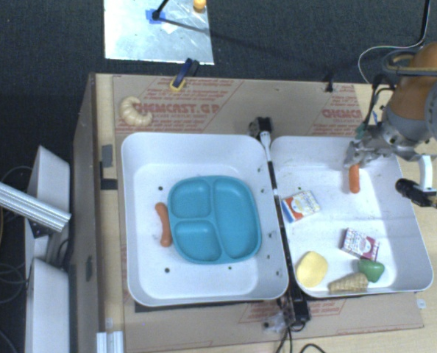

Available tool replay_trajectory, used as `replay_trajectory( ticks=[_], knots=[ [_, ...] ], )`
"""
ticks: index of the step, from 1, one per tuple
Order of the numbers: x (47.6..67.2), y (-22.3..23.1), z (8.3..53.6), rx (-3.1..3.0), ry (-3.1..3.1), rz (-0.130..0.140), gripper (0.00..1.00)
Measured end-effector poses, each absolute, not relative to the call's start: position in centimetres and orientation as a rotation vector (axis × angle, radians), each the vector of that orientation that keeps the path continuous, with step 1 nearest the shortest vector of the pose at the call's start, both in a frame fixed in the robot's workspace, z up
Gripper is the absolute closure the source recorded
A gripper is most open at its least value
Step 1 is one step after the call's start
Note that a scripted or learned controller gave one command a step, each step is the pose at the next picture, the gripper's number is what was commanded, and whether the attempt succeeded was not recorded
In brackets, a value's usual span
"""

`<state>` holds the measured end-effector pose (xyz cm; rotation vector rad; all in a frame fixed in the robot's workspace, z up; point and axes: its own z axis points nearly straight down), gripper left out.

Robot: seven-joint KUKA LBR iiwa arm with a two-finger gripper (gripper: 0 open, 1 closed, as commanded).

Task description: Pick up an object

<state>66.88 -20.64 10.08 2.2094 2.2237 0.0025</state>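
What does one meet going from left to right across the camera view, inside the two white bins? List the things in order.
Sausage → blue tray → small carton → yellow lump → orange sausage. The cone, green piece and red-and-white packet overlap it in this order, so I leave them out.

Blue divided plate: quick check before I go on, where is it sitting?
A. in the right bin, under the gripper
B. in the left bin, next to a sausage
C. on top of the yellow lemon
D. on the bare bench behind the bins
B: the blue divided plate lies inside the left bin, with an orange sausage alongside its left edge.
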Motion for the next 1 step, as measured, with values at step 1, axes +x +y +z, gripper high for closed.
replay_trajectory(
  ticks=[1],
  knots=[
    [66.98,-13.44,14.19,2.215,2.224,0.005,1.0]
  ],
)
